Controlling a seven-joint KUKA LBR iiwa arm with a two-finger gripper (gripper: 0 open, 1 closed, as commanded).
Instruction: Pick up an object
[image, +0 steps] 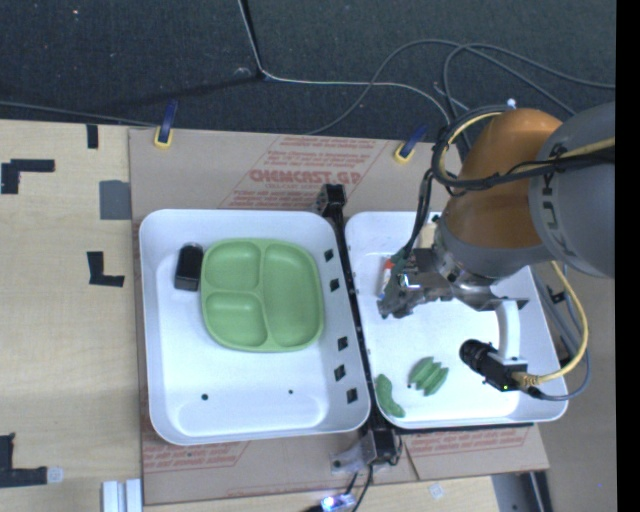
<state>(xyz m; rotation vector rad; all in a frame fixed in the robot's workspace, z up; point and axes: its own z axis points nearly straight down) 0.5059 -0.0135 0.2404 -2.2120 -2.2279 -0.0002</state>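
Observation:
My gripper (397, 296) hangs over the left part of the right bin (455, 395), just right of the divider between the bins. A small red-and-white bit shows right beside its fingers, too small to identify. Two green pea pods lie in the right bin's front: one (428, 376) in the middle, another (388, 395) at the front-left corner. In the left bin (160, 330) sits a green divided plate (263, 294), with a small black block (188, 267) at its left edge.
The arm's orange band and grey body (505, 190) cover the back of the right bin. A black cable connector (490, 362) hangs over the right bin's front right. Cardboard and cables lie behind the bins.

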